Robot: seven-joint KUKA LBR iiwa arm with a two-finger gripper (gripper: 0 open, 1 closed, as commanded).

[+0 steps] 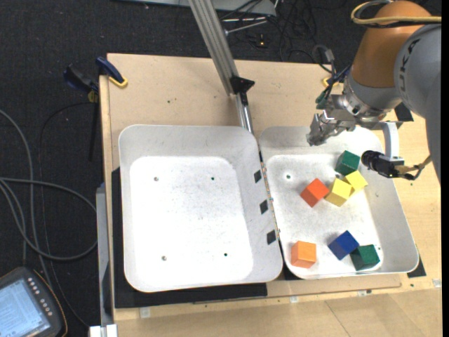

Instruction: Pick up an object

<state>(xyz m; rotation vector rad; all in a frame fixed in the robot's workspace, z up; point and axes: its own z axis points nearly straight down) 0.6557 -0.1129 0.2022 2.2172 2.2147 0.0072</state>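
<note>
The arm enters from the right and carries its gripper over the far rim of the right bin, near that bin's far left corner. Whether the pincer is released or clenched cannot be told from this view; nothing is seen in its grasp.

Contents of the right bin, seven blocks in all, none touching the gripper:
- A green block lies nearest the gripper, just to its right and a little nearer the camera.
- A yellow block sits just beside the green one, and a second yellow block touches or nearly touches it on the near-left side.
- A red-orange block lies just left of the second yellow block, almost straight below the gripper in the picture, with bare bin floor between the two.
- An orange block rests near the bin's near left edge, well apart from the gripper.
- A blue block and a dark green block lie side by side near the near rim, apparently touching, also well apart from the gripper.

The left bin stands alongside on the bench. A blue and yellow clamp grips the bench's far left corner
</note>
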